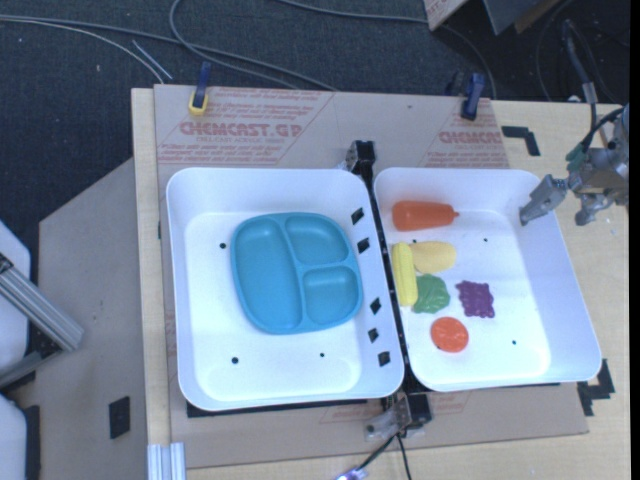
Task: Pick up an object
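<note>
The right bin (pixel 540 308) holds several toy foods. An orange carrot (pixel 424 215) lies at the back. A pale yellow piece (pixel 434 257) sits beside a yellow corn cob (pixel 402 274). Below them are a green broccoli (pixel 431 294), purple grapes (pixel 476 298) and an orange-red tomato (pixel 450 335). My gripper (pixel 562 204) hangs over the bin's far right rim, its two grey fingers spread apart with nothing between them. It is well to the right of the foods.
The left bin (pixel 200 358) holds a blue divided plate (pixel 296 271). A black hinge strip (pixel 375 268) runs between the bins. Clamps (pixel 200 98) hold the cardboard sheet at the back. Cables lie on the dark floor behind.
</note>
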Controlling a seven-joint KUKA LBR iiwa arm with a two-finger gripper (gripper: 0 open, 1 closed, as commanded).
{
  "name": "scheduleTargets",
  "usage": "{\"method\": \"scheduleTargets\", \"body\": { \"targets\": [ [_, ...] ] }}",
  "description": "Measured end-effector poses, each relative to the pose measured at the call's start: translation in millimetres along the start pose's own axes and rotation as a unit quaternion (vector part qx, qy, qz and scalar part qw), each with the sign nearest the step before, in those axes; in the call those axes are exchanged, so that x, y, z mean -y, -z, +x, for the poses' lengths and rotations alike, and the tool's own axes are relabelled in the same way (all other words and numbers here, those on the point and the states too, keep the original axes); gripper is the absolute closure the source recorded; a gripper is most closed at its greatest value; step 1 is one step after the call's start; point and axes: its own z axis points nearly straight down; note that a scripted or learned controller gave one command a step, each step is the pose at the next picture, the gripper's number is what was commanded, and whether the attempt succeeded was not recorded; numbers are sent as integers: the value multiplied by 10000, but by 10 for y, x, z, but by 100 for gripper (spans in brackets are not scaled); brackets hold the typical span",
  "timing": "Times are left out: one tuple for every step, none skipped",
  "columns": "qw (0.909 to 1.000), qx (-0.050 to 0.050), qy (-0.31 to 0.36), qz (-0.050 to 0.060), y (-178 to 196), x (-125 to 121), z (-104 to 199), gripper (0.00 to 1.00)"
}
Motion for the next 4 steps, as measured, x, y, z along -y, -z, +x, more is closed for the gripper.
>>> {"method": "scheduleTargets", "body": {
  "targets": [
    [10000,15,19,-63,71,-22,7,0],
    [10000,4,14,-33,-521,55,-9,0],
    [10000,7,15,-40,-982,74,-85,0],
    [10000,5,17,-34,-1582,32,-144,0]
  ]
}}
